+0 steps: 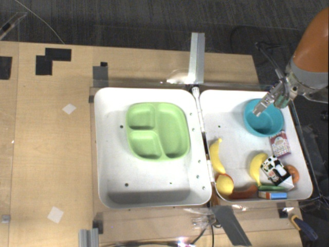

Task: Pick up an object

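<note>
Here the arm (313, 50) is cut off by the upper right corner, so just its orange band and grey wrist show. The gripper (267, 106) hangs at the rim of a teal bowl (264, 121) in the right bin (231, 112); its fingers blur against the bowl, and I cannot tell whether they are open or closed, or whether they touch the rim.

Nearer the camera in that bin, things crowd together and hide one another. A small pink packet (280, 145) lies just beside the bowl. A black-and-white patterned item (275, 171) sits partly over a short banana (256, 168) and hides most of an orange thing (293, 173) behind it. A longer banana (216, 156) lies along the divider, touching a yellow round fruit (224, 184). A brown piece (245, 192) and a flat green-and-blue item (272, 194) lie at the bin's near wall, too small to identify.

The left bin (110, 138) holds a green divided plate (157, 130). The wooden surface (46, 138) carries both bins.
</note>
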Robot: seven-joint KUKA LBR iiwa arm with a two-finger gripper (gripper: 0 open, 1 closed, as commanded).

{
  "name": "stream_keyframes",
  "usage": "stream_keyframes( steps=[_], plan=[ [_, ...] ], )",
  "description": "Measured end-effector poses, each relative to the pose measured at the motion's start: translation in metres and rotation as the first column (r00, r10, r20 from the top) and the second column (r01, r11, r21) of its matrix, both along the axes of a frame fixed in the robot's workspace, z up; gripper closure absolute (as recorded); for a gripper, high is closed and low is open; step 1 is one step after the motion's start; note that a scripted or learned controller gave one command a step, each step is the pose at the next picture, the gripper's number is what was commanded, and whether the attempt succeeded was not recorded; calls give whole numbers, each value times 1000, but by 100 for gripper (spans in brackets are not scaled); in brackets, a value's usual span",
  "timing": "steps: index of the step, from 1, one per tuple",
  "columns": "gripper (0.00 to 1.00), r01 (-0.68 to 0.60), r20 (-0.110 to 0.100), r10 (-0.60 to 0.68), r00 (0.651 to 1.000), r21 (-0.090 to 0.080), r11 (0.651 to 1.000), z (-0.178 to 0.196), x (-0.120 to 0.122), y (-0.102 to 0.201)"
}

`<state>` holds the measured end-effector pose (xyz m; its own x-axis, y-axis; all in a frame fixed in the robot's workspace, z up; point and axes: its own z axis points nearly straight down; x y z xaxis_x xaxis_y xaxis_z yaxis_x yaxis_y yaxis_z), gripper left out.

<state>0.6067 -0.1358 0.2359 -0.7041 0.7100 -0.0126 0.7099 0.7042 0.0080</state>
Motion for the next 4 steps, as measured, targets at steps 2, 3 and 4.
stream_keyframes(
  steps=[2, 3, 4],
  plan=[
    [100, 52, 3, -52, 999, 2, 999, 8, 30, 70],
    [100, 38, -8, -38, 999, 6, 999, 0, 36, 194],
    [100, 35, 1, -35, 999, 5, 999, 13, 38, 192]
  ],
)
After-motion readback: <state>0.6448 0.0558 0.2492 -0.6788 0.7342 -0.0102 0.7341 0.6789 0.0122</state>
